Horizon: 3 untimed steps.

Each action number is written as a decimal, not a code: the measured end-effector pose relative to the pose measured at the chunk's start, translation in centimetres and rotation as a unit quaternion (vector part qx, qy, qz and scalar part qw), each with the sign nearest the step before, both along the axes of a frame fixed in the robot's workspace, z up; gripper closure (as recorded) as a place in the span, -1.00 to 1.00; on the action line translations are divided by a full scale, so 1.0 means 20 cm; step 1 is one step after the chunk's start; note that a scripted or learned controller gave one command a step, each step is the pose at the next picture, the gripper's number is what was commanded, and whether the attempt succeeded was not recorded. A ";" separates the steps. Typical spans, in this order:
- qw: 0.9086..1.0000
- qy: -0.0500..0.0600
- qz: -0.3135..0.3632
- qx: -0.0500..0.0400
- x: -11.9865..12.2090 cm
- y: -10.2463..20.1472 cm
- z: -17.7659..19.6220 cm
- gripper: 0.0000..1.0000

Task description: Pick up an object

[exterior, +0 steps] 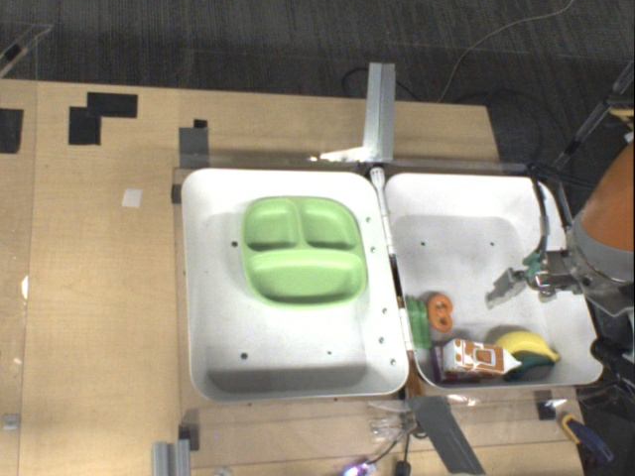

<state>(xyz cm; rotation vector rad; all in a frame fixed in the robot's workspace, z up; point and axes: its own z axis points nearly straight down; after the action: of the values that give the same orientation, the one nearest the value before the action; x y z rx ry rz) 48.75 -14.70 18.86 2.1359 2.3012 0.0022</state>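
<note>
Looking down, I see the end effector (pixel 508 286) over the right bin (pixel 466 211); whether it is released or clenched I cannot tell. Just below it lies a yellow banana (pixel 526 344), curved, long axis running left-right, touching a brown carton (pixel 474 360). An orange piece (pixel 440 310) sits to its left. The wooden tabletop (pixel 89 296) meets dark carpet (pixel 248 28). The left bin (pixel 213 305) holds a green tray (pixel 303 249).
</note>
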 end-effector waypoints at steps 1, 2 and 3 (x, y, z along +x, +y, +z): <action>1.000 -0.009 0.019 -0.002 0.03 0.21 -0.46 -1.00; 0.997 -0.010 0.080 -0.003 0.26 0.28 -0.47 -1.00; 0.991 -0.009 0.132 -0.002 0.46 0.27 -0.47 -1.00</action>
<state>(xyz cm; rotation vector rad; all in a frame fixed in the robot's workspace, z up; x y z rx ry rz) 58.02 -9.25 9.49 1.8049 2.5503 0.0185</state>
